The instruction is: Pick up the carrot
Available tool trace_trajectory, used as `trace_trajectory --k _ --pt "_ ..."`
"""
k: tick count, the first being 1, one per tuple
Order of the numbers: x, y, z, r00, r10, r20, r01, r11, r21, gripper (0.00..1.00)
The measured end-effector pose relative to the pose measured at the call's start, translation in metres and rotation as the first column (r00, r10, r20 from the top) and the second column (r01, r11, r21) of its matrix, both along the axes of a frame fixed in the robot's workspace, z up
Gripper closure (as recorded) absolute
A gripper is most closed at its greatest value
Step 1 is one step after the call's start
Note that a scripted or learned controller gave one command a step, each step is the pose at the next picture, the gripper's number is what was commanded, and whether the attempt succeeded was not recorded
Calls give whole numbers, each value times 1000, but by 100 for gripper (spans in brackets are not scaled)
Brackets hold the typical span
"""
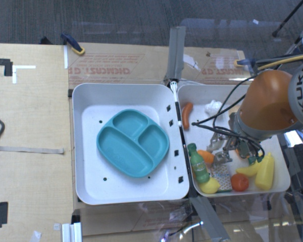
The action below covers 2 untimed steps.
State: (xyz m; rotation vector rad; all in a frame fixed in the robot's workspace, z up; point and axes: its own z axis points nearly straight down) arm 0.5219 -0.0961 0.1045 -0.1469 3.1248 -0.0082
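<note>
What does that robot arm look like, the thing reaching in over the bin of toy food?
The arm is grey with a big rounded orange band above the wrist. Black cables loop from it down to a small metal gripper, and dark lettering marks the grey shell.

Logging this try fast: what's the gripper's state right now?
Gripper: low in the right bin beside the carrot; open or shut cannot be told.

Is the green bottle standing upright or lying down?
Lying down. The green bottle rests lengthwise on the floor of the right bin, cap toward the far side.
</note>
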Motion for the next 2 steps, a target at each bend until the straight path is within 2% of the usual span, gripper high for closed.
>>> trace_trajectory --k 1,2 --pt "14 34 88 912 -409 -7 409 912 6 100" --pt "14 34 88 912 -410 -7 410 912 6 0"
